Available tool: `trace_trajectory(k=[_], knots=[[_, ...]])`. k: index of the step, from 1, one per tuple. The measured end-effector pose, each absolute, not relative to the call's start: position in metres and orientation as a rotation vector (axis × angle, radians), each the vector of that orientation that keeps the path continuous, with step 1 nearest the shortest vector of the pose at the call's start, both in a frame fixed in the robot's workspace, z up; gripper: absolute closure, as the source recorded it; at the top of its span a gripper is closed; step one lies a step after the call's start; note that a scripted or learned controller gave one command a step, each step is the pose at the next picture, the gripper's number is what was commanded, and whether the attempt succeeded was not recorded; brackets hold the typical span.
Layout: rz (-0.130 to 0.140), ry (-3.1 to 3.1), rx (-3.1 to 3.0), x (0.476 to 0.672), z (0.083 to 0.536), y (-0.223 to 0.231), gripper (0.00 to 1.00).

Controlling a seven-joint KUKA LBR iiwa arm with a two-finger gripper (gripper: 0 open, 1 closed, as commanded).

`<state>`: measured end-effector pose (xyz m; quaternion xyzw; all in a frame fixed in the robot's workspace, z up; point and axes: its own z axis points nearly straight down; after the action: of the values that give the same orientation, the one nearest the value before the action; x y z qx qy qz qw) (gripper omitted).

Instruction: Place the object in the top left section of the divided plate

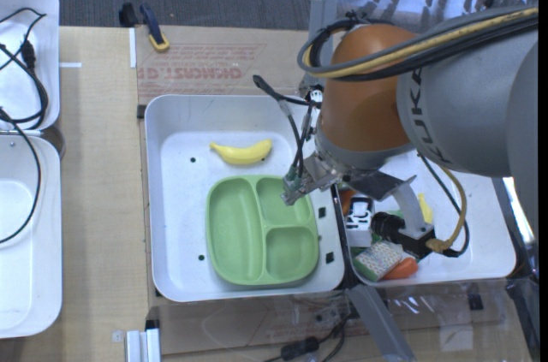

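Right now I see the banana (242, 151) lying on the floor of the left bin (171, 206), just above the green divided plate (257, 234) and apart from it. The arm (402, 95) reaches in from the right (its orange band looms large), and the jaws (294, 185) hang over the plate's upper right section. I cannot tell how far apart they are, nor see anything between them. Several small items crowd the right bin (479, 262) on the worktop (94, 181).

Arm, grey with orange wrist band: enters from the right, bent steeply downward, cables looped around it, hand (293, 187) low at its tip.
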<state>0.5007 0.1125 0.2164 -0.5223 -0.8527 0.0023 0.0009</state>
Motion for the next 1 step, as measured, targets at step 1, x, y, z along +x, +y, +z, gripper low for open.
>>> trace_trajectory(k=[1], knots=[[0.003, -2.685, -1.633, 0.5588, 0.2674, 0.0659, 1.00]])
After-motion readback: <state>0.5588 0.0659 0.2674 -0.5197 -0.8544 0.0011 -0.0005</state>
